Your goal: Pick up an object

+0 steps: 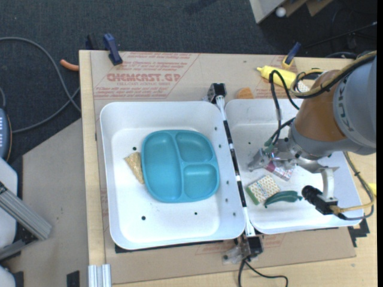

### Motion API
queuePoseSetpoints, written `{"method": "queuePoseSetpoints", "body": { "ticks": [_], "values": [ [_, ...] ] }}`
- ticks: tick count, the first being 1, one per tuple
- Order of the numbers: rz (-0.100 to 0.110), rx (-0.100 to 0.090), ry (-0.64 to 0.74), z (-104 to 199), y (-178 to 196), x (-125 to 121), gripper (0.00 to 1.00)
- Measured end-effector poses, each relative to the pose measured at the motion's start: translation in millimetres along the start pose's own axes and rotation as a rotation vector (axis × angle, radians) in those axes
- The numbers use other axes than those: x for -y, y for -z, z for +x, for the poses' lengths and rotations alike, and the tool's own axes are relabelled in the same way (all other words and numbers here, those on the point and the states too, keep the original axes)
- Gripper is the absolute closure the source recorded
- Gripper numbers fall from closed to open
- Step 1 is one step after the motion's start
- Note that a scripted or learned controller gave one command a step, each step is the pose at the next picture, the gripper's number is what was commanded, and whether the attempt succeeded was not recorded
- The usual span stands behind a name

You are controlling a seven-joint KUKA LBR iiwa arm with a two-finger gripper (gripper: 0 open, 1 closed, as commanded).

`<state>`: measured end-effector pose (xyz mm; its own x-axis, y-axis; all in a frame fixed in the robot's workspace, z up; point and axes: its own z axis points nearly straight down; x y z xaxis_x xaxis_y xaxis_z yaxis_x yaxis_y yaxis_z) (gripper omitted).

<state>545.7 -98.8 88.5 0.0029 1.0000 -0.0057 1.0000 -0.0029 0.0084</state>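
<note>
teal divided plate (pixel 179 165) in left bin (pixel 119 124), gripper (pixel 270 158) low in right bin (pixel 251 109) above patterned packet (pixel 263 188)

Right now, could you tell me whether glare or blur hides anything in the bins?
Camera view: lighting is even and soft, no strong glare on the teal plate; the small objects under the gripper in the right bin look slightly soft and cluttered, hard to tell apart.

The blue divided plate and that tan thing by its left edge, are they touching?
Touching. In the camera view the tan piece runs straight under the left rim of the blue divided plate in the left bin, with no white showing between them.
</note>
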Motion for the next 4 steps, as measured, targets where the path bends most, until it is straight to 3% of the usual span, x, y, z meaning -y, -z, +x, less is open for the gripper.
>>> {"method": "queuePoseSetpoints", "body": {
  "ticks": [1, 2, 3, 4],
  "values": [
    [-0.008, 0.005, -0.001, -1.7, 11.5, -2.2, 1.0],
    [-0.007, 0.004, 0.0, -1.4, 11.2, -1.9, 0.0],
    [0.001, -0.001, 0.001, -1.0, -0.1, -21.2, 0.0],
    [-0.001, -0.002, 0.003, 1.8, 0.1, -63.1, 0.0]
  ]
}}
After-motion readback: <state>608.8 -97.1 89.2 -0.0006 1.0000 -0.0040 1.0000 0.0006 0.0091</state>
